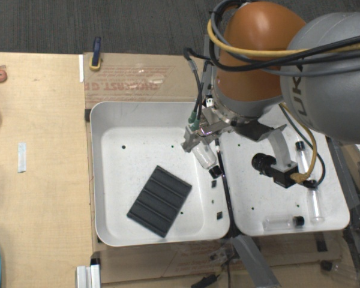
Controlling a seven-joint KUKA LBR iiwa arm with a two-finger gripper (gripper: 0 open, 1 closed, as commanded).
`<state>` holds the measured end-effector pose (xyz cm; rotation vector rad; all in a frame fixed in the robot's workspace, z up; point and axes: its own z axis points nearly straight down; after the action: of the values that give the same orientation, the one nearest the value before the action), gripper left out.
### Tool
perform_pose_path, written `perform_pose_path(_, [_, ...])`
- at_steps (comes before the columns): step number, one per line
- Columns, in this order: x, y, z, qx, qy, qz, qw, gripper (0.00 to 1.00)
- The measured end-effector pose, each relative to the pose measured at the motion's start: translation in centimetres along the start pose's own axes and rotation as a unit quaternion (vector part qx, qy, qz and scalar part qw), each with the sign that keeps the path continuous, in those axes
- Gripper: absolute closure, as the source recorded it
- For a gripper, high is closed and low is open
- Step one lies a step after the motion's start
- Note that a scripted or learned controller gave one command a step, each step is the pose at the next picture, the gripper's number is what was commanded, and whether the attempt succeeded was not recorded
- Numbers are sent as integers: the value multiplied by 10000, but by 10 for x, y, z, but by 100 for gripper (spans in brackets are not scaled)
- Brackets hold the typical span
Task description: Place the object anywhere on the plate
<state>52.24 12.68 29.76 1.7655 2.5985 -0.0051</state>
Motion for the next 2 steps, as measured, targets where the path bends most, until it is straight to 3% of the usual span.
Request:
perform_pose_path(1, [-9,-50,105,9,10,-647,9979,100])
perform_pose_path(2, [40,-32,9,1,-1,145,9999,100])
